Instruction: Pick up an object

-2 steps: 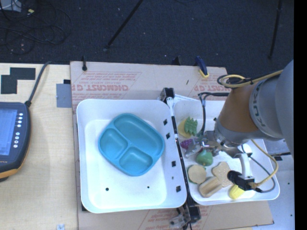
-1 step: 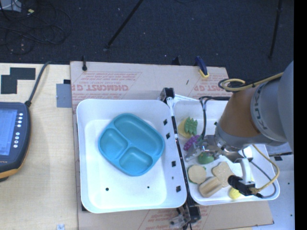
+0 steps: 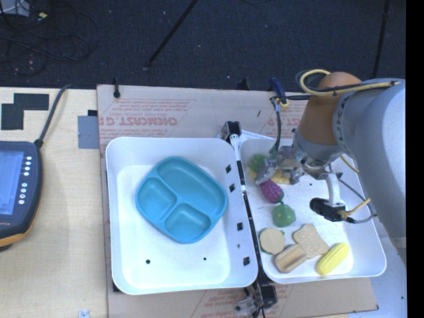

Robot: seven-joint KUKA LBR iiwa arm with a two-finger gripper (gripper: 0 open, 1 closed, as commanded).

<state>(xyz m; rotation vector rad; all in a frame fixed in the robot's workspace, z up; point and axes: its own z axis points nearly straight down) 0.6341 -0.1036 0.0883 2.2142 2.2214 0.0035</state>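
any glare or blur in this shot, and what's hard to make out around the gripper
Camera view: the white bins are bright but not blown out, and the blue plate is evenly lit with crisp compartments. The gripper is dark and soft, blending with the purple and yellow toys around it. The background above the bench is nearly black. The corn and bread slice read clearly.
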